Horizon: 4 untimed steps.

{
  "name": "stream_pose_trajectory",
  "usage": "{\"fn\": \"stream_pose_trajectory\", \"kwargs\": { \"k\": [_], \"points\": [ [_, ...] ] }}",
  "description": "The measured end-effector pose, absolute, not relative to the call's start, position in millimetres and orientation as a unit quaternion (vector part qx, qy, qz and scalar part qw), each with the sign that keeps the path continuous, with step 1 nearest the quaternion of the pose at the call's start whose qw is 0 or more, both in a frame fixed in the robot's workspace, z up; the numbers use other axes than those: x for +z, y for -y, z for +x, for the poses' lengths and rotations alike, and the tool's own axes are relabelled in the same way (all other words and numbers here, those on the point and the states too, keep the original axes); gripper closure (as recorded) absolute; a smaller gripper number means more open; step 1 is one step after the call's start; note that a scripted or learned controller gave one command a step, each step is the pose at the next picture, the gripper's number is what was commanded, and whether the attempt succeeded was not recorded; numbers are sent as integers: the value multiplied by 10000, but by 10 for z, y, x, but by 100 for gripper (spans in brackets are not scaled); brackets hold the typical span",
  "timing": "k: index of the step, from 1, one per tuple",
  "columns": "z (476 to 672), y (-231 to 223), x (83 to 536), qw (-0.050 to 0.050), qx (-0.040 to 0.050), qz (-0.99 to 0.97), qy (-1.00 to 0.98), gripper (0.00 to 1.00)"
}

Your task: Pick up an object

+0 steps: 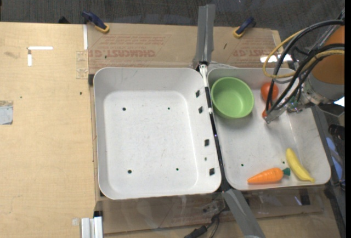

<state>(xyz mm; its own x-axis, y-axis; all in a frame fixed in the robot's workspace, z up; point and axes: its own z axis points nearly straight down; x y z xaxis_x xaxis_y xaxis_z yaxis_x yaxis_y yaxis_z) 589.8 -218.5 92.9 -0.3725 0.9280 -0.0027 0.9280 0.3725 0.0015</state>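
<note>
Inspector: Step in hand?

Assessor: Approach. End effector (270, 116) low in the right bin (274, 146), touching the orange-red ball (267, 91) at its twelve o'clock; grip state cannot be told. Next, I judge: centre, close.

Inspector: Axis?

Assessor: Ball has none. Carrot (267, 176) lies three-to-nine.

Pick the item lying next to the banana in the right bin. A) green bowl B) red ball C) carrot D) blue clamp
C: the carrot lies just left of the banana at the near end of the right bin, while the green bowl sits at the far end.
</note>
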Motion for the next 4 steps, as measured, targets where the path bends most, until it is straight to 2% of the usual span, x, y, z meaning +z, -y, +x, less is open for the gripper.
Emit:
{"fn": "stream_pose_trajectory", "kwargs": {
  "k": [1,2,3,4],
  "points": [
    [6433,1730,968,99,-50,5940,-8044,0],
    [6445,1685,1061,92,-36,5913,-8064,100],
    [6262,1775,2151,17,-7,6278,-7784,100],
    [6115,1813,2589,15,-6,6361,-7716,100]
  ]
}}
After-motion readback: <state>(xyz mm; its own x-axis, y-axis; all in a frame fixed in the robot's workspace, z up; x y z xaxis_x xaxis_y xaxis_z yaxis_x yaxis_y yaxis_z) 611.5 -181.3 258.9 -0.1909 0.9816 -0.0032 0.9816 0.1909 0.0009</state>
